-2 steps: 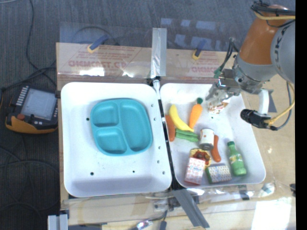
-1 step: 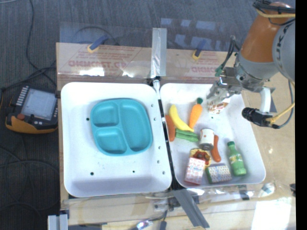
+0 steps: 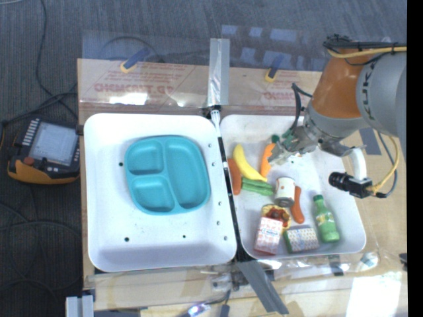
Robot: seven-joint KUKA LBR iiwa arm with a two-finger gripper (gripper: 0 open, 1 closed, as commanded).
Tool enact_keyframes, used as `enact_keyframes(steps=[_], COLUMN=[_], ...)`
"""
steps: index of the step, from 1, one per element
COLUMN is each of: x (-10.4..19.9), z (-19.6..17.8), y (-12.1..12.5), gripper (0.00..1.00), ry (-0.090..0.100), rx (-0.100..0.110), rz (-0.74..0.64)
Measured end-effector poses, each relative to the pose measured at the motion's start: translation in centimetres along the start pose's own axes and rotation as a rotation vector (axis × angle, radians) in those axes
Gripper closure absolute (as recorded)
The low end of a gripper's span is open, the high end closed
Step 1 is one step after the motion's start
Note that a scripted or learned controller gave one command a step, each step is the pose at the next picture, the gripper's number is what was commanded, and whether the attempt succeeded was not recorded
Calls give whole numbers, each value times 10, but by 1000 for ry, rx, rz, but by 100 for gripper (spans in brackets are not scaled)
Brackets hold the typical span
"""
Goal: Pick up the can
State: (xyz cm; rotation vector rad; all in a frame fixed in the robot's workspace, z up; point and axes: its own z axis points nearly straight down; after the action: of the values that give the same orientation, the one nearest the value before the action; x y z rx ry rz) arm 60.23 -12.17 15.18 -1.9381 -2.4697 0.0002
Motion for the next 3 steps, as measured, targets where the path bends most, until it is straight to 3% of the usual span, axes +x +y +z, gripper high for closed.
enact_keyframes(steps=[1,2,3], x=[-21,-21,-91], z=[-13,-13,62], y=[34,34,47], gripper=[100,0,0], ry=[-1,-1,3], rx=[-3,-2,2], rz=[-69,-69,-55])
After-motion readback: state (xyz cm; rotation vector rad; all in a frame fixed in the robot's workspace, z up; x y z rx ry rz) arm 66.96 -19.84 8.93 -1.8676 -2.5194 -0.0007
